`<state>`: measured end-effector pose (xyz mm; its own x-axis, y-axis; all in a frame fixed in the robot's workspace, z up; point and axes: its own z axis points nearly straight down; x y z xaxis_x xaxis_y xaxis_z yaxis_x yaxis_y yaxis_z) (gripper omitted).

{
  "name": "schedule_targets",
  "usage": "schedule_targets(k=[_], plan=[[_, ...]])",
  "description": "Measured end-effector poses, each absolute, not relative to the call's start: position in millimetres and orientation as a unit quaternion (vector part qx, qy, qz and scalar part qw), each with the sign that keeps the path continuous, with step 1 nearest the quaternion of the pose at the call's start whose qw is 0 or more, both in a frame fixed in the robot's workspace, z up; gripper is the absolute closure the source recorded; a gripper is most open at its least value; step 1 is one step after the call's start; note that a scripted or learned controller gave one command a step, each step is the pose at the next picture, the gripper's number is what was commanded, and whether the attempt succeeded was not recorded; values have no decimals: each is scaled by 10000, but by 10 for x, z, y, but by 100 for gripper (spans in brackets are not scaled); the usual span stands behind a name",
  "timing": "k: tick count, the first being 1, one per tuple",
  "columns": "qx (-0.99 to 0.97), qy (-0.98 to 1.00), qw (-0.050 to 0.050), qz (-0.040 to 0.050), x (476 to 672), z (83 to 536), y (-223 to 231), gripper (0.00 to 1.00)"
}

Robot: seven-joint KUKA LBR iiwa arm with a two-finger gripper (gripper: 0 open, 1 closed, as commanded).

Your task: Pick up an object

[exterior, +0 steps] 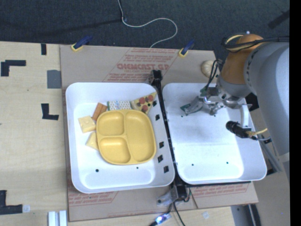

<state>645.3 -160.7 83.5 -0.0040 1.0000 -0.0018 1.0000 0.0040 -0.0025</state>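
Presently, the gripper (192,108) is hovering at the right bin's (221,171) eleven o'clock; finger state cannot be told. The yellow plate (126,136) is lying centrally in the left bin (80,95). Red cardboard (141,65) lettering is unreadable.

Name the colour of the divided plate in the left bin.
Yellow: the divided plate shows plainly in the camera view.

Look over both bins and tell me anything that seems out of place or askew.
The yellow divided plate in the left bin lies on top of several flat pieces, which poke out from under its upper and left edges rather than sitting in its compartments. The plate also sits turned askew to the bin's walls.
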Motion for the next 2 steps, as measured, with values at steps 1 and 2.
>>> schedule_targets(k=[1,2], plan=[[-7052,-7090,-5,9,6462,952,-1602,100],[-7068,-7074,-18,-14,6409,1566,-1594,100]])
